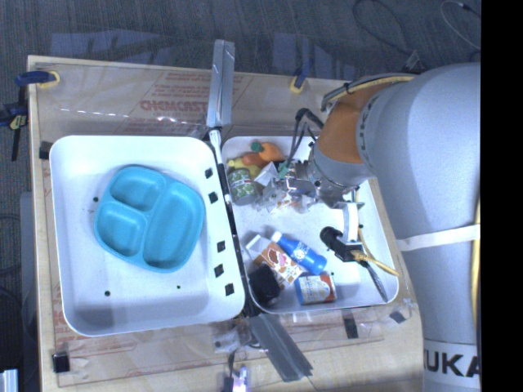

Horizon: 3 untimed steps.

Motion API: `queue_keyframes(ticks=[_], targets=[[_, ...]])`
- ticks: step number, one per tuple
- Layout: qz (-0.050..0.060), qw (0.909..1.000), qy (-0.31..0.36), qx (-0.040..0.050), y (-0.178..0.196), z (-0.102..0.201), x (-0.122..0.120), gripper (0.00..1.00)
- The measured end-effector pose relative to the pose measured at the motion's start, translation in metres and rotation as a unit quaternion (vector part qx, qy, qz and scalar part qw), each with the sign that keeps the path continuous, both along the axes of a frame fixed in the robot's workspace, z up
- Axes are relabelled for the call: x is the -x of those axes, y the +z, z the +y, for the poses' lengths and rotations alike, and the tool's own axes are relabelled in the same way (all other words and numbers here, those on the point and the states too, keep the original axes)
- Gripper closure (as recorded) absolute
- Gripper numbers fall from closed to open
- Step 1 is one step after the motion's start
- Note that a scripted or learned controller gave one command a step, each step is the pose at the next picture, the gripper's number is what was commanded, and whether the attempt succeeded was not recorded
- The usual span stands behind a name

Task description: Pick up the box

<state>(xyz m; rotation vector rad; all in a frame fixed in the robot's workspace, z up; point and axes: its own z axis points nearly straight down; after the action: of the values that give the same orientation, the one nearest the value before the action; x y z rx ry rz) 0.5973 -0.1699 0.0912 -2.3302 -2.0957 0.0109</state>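
White bins (73,219), two; blue tray (151,216), one; box (278,261), one. Grey arm (359,141) bent over right bin; jaws' state unclear.

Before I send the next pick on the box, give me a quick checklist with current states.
1. Box in view, lying in the right bin near its front: ok.
2. Box free of neighbours: not ok; the blue bottle and a black object crowd it.
3. Gripper over the box: not ok; it sits above clutter toward the back of the bin.
4. Gripper holding anything: cannot tell.
5. Left bin out of the path, with the blue tray in it: ok.
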Motion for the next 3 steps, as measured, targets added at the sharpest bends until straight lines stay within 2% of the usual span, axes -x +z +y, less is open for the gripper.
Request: queue_keyframes(ticks=[1,2,3], targets=[[0.003,1.0,0.002,-0.0005,0.009,0.001,0.001,1.0],[0.003,1.0,0.003,-0.0006,0.009,0.001,0.001,0.0],[-0.005,1.0,-0.008,0.0002,0.064,0.0,0.016,0.0]])
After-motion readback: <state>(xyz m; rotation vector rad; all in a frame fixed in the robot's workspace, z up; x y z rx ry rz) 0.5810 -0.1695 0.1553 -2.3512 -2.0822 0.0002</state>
